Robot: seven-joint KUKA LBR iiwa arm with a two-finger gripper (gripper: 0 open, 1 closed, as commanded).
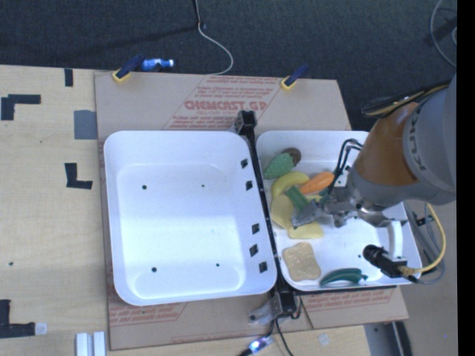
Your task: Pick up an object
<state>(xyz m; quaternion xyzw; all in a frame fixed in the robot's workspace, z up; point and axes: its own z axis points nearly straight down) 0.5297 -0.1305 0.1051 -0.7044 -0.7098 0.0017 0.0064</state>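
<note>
My gripper (pixel 303 216) hangs low in the right bin (pixel 349 141), over its left-middle part. It is right above a pale yellow piece (pixel 283 212), and a dark green piece (pixel 297 197) lies against its upper side. An orange carrot-like piece (pixel 320 182) sits just behind the gripper. A light green leafy piece (pixel 279 165) and a brown piece (pixel 293 154) lie at the bin's back left. A tan slice (pixel 301 261) and a green-handled tool (pixel 343 277) lie near the front wall. Nothing is seen held.
The left bin (pixel 119 199) stands beside the right one, with a black divider clip (pixel 246 122) between them at the back. The arm's grey and orange body (pixel 401 154) covers the right bin's right side. Both bins rest on a cardboard sheet (pixel 223 102).
</note>
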